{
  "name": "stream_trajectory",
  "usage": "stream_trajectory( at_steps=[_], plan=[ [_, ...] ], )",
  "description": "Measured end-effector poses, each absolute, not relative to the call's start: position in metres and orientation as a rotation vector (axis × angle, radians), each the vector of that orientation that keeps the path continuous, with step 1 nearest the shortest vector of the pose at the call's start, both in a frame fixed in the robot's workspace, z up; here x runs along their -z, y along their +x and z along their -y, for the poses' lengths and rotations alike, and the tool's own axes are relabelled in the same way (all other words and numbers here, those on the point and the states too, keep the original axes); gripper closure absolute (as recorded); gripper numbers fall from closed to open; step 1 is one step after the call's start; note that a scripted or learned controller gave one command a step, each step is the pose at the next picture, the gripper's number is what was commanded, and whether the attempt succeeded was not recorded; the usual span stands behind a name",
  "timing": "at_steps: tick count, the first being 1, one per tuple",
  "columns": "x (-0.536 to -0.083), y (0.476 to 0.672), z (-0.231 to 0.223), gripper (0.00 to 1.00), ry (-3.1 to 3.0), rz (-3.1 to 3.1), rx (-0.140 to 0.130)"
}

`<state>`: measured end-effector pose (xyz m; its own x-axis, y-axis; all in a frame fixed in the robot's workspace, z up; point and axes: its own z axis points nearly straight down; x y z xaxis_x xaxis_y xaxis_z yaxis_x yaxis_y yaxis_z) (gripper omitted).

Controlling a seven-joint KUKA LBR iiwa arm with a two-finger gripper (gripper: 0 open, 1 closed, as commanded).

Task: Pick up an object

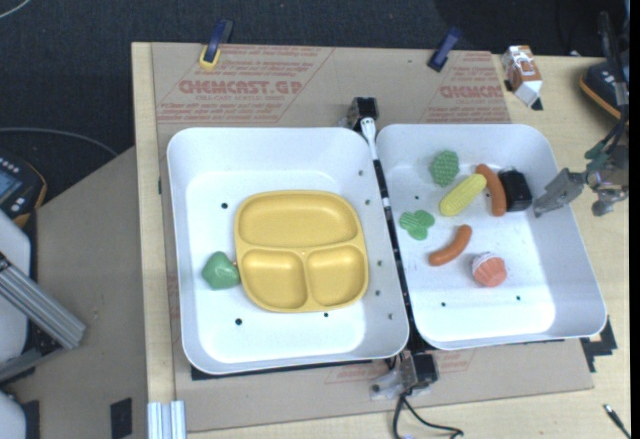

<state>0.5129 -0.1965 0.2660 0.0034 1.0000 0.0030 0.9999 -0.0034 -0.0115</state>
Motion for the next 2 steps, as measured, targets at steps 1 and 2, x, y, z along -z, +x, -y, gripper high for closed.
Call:
stream_trajectory(
  at_steps=[1,2],
  plan=[
    [-0.272,0.515,0.196,0.0,-2.221,2.221,0.0],
    [-0.229,0.516,0.193,0.0,-2.218,2.217,-0.003]
  ],
)
